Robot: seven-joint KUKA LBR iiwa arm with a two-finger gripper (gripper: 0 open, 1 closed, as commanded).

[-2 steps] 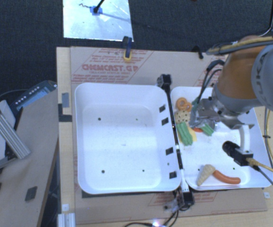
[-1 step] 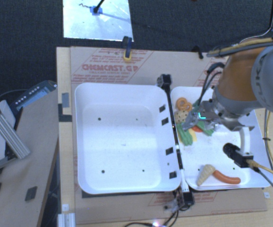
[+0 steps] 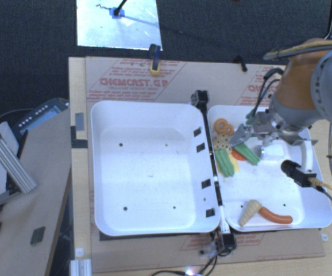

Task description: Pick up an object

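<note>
The grey arm with its orange band reaches in from the right and hangs low over the right-hand shallow white bin (image 3: 304,211), its two-finger gripper (image 3: 247,138) poised above the cluster of toy food at that bin's far left. From this slanted view I cannot tell whether the gripper is parted or closed, and nothing is plainly clamped in it. Just beneath it lies a short green plastic cylinder with a red tip (image 3: 246,153), touching or nearly touching the tool. Beside that, against the divider, sits a ribbed green plastic vegetable (image 3: 224,162), with a yellow piece (image 3: 234,164) tucked alongside and an orange pretzel-shaped toy (image 3: 223,129) just beyond it. Nearer the front edge rest a cream-coloured cone (image 3: 249,212) and an orange-red sausage (image 3: 276,216), well apart from the gripper. The green cylinder looks the likely target: light, rigid, smooth hollow plastic, so probably slippery and prone to rolling. Best bet is to take it across its narrow width, near the middle.
</note>
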